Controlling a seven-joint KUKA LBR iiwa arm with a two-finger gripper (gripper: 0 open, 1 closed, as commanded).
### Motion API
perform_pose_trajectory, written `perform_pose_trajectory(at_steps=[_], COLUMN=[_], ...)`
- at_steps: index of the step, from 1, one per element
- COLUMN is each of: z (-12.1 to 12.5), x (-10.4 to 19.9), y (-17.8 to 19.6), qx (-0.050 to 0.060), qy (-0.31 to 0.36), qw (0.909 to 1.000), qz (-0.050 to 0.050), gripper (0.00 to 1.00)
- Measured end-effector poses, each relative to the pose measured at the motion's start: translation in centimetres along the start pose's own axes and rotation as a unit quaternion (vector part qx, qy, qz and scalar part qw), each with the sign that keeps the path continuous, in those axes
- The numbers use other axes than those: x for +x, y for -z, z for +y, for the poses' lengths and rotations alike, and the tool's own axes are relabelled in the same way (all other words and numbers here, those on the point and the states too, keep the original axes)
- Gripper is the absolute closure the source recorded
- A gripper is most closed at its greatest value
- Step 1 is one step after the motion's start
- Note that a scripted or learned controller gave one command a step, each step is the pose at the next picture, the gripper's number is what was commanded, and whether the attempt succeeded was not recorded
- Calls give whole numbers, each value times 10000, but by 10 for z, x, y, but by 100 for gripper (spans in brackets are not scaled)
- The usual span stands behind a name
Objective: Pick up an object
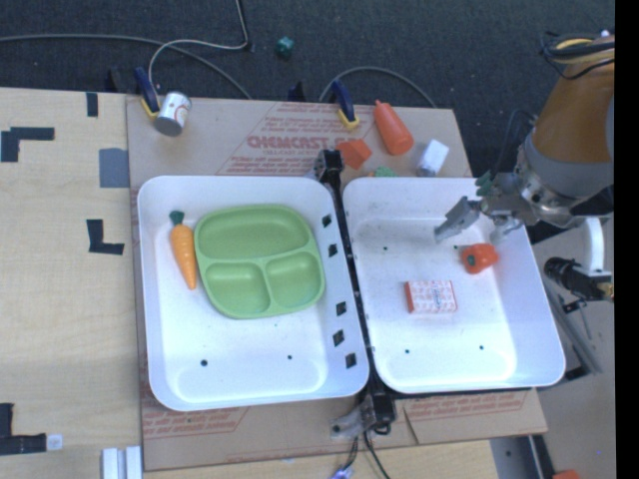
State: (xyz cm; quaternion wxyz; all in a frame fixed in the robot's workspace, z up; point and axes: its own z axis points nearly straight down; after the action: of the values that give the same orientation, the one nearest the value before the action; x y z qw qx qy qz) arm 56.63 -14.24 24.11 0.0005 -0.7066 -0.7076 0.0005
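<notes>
1. Underneath: a pale wood-grain table (60, 297) with dark tape marks, overlaid by a flat sheet of brown printed cardboard (280, 143); beyond its far edge, dark carpet-like floor (399, 18) crossed by thin cables.
2. Left bin (160, 357): shallow, white, smooth plastic with rounded corners, well to the left of the jaws. It holds a light green divided plate (262, 259) with three compartments, and a toy carrot (184, 251), orange with a green top, lying just beside the plate's left rim.
3. Right bin (529, 352): same make, clipped against the left bin along a black seam.
4. Gripper (477, 218): grey metal, at the end of the grey arm with its orange band (584, 118), over the far right part of the right bin. One light finger slants down to the left; whether the jaws are apart or together cannot be told.
5. Small orange-red rounded toy (480, 257): on the right bin's floor, just below the jaws, apparently apart from them.
6. Flat pink-and-white printed packet (431, 296): rectangular, on the bin floor, nearer the camera than the jaws and slightly left.
7. On the cardboard beyond the bins, up and left of the jaws: an orange tapered toy (392, 129), a smaller orange piece (354, 153), a small white block (433, 155), and, far left, a silver can (173, 113) on its side.
</notes>
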Motion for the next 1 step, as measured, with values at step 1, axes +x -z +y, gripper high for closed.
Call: perform_pose_trajectory(at_steps=[1], z=[-9], x=[25], y=[-100], qx=[16], qy=[-4], qw=[10000], qz=[5], gripper=[0])
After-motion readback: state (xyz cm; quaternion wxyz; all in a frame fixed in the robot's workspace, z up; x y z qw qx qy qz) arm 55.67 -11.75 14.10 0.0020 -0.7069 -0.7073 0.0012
